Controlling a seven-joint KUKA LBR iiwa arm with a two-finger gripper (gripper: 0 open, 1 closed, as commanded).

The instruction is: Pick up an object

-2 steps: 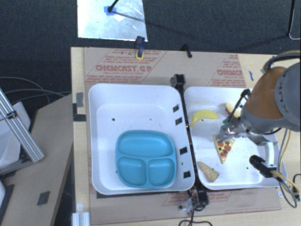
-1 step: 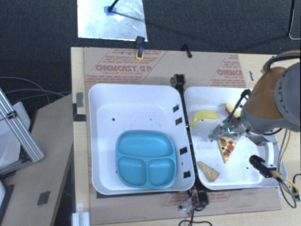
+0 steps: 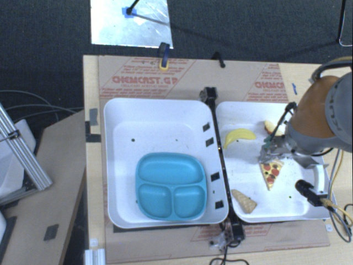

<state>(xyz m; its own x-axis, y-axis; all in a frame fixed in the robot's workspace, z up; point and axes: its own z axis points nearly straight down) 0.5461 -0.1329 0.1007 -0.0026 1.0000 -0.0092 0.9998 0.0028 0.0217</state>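
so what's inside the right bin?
Right bin holds a banana, pizza slice and a tan wedge. The gripper and arm cover part of its right side.

In the right bin (image 3: 259,214) lie four toy foods. A yellow banana (image 3: 239,136), curved and flat on its side, sits toward ten o'clock of the bin floor. A pale rounded piece (image 3: 269,127), partly hidden, lies at about twelve o'clock. A pizza slice (image 3: 271,173) with red dots rests near the centre, its tip pointing to six o'clock. A tan wedge-shaped piece (image 3: 244,200) lies at seven o'clock, near the front wall.
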